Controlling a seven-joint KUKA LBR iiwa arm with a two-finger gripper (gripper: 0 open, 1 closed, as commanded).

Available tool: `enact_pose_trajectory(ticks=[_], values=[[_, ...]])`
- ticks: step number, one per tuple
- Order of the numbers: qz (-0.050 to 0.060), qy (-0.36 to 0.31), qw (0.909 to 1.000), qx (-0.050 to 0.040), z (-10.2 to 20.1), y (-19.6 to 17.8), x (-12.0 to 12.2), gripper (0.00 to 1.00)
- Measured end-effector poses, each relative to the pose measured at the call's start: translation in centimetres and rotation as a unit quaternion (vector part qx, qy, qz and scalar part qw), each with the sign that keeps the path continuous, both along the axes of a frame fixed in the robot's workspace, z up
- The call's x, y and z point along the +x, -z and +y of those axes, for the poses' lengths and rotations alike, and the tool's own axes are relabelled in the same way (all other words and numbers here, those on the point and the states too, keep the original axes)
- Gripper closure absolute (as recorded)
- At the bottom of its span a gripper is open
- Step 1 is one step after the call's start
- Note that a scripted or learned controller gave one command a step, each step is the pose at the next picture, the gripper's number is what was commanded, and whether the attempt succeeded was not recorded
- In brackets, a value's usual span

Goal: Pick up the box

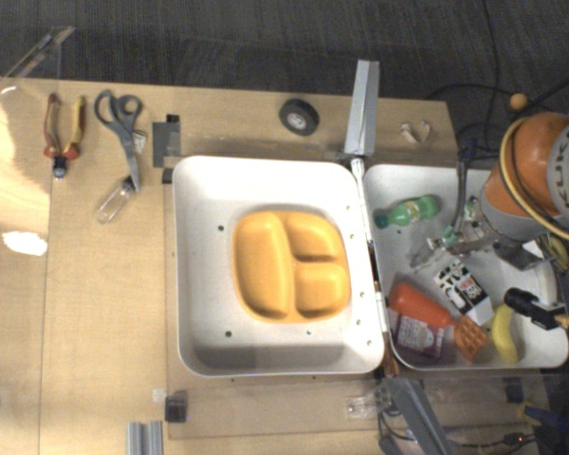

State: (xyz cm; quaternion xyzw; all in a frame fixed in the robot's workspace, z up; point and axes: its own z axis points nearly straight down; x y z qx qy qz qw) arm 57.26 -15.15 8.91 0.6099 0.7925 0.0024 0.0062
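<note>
**A:** Where is the box?

**B:** The small black-and-white printed carton box (458, 285) lies flat on the floor of the right-hand white plastic bin (398, 183), about midway between its left and right walls and toward its front edge. Its long axis runs on a slant, from upper left to lower right.

**A:** And the gripper?

**B:** The metal two-finger gripper (452, 243) hangs just above the box's upper-left end, toward the bin's back wall. So the box lies just frontward and slightly right of it. Whether it is parted or closed, I cannot tell (too small and cluttered).

**A:** Neighbours?

**B:** An orange pouch-like packet (419, 305) sits just left of the box; a yellow banana-shaped toy (504, 335) lies near the front right corner.
</note>
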Motion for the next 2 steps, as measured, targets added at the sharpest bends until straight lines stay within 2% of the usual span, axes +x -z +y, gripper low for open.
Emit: enact_pose_trajectory(ticks=[1,2], values=[[0.002,0.066,0.9978,0.0024,3.9,0.1,6.2,0.00],[0.036,-0.054,0.9979,0.0053,1.9,0.4,8.4,0.00]])
